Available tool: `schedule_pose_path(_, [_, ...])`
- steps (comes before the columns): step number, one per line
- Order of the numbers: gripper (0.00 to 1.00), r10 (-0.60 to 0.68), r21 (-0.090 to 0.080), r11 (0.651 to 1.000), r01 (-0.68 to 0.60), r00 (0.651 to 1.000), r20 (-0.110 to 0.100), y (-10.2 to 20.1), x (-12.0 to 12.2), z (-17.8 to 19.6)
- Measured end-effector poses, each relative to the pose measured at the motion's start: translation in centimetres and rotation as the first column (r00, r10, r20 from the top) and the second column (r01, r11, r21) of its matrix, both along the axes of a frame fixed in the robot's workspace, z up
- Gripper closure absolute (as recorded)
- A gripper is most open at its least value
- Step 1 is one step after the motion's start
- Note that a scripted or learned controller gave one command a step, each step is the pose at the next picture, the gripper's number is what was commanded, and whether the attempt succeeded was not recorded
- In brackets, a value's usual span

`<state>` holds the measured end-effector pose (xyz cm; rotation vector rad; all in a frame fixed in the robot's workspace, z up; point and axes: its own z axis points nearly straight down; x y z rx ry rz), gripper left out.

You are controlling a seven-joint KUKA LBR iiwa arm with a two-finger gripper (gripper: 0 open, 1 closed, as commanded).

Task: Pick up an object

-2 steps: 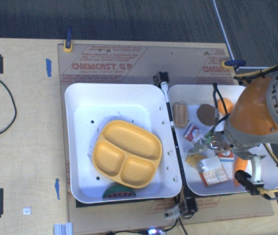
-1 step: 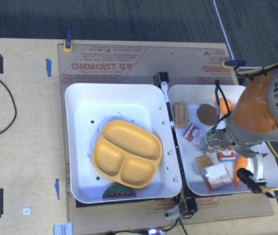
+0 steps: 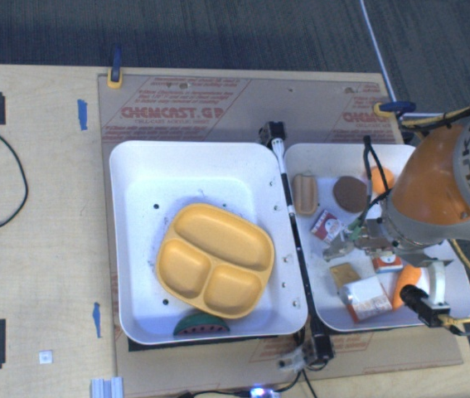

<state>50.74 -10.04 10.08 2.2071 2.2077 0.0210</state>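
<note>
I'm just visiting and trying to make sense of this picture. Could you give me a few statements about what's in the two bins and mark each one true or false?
1. A yellow divided plate lies in the left bin. True.
2. The plate has five compartments. False: it has three.
3. The arm reaches over the right bin. True.
4. A watermelon slice sits on top of the plate. False: it lies on the bin floor at the plate's near edge, partly tucked under it.
5. A brown disc lies in the right bin. True.
6. The right bin holds just one item. False: several small items lie there, among them a small box.
</note>
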Motion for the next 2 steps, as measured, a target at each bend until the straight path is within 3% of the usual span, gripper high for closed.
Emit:
schedule_pose_path(1, [1.00, 0.000, -0.001, 1.000, 0.000, 1.000, 0.005, -0.01, 0.14, 1.02])
schedule_pose_path(2, [0.00, 0.000, -0.001, 1.000, 0.000, 1.000, 0.004, -0.01, 0.13, 1.02])
